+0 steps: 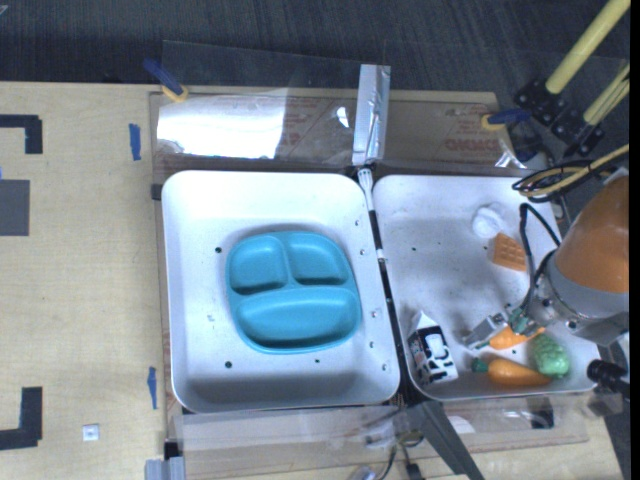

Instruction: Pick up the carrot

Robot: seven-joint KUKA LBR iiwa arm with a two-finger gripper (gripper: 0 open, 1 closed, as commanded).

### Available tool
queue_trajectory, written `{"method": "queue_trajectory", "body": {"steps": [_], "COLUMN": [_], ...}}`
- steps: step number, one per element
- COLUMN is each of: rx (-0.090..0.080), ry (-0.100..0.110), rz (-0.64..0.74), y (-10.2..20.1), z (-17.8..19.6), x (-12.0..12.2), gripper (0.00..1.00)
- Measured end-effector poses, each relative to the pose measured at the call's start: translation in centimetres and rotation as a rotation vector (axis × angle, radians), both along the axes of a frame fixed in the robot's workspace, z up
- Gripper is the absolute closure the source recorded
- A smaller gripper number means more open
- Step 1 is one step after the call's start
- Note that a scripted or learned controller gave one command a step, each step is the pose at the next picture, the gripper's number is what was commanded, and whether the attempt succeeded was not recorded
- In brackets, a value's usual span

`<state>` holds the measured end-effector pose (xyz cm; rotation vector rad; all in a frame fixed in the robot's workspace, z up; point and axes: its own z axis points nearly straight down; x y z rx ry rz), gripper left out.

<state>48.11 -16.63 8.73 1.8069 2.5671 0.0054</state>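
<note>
Gripper [497, 325], metallic and angular, lowered into the near right part of the right bin [440, 228] beneath the grey arm's orange band [603, 243]; open or closed state not discernible at this angle. Carrot [515, 371], smooth, tapered, orange, lying on its side near the bin's front rim, just below the gripper and not seen between the fingers. Second small orange piece [507, 338] just beside the gripper tip; knobbly green rounded item [550, 356] touching the carrot's right end. Black-and-white boxy object [432, 353] tilted near the bin's front left corner. Flat orange ridged piece [508, 253] and pale rounded item [487, 220] farther back. Left bin [200, 268], glossy white with rounded corners, containing a blue three-compartment tray [293, 290] of smooth plastic. Pale wood-grain bench [80, 298] with blue tape marks.
</note>
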Motion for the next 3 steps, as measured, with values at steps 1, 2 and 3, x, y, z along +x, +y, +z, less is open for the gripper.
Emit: {"method": "queue_trajectory", "body": {"steps": [1,2,3], "rx": [-0.002,-0.002,-0.003], "ry": [-0.006,-0.005,-0.009], "rz": [0.002,0.002,0.004], "y": [0.1,0.1,0.1], "z": [1.1,1.1,2.1], "x": [0.2,0.2,0.3], "gripper": [1.0,0.0,1.0]}}
